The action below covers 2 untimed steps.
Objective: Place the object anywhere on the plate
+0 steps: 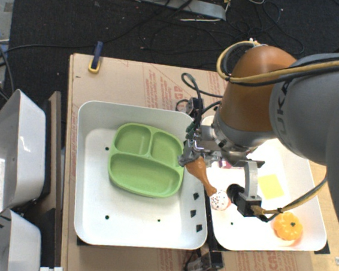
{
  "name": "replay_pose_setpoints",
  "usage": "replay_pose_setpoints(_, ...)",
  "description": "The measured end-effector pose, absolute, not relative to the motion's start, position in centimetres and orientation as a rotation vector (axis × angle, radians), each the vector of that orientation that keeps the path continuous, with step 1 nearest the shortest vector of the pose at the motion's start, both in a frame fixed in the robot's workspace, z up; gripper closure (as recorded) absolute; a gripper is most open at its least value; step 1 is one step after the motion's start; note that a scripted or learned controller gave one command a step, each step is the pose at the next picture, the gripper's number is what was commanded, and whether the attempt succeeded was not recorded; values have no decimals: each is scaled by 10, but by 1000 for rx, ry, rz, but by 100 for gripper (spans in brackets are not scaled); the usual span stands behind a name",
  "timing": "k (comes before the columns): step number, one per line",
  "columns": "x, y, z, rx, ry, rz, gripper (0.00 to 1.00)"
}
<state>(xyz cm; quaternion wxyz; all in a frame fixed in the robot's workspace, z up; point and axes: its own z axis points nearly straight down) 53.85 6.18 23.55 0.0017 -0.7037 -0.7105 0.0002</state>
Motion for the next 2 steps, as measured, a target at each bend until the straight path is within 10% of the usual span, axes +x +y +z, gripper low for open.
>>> replay_pose_setpoints(1,520,105,226,-2212,-2227,3,100)
replay_pose_setpoints(2,521,103,226,-2219,-2222,2,0)
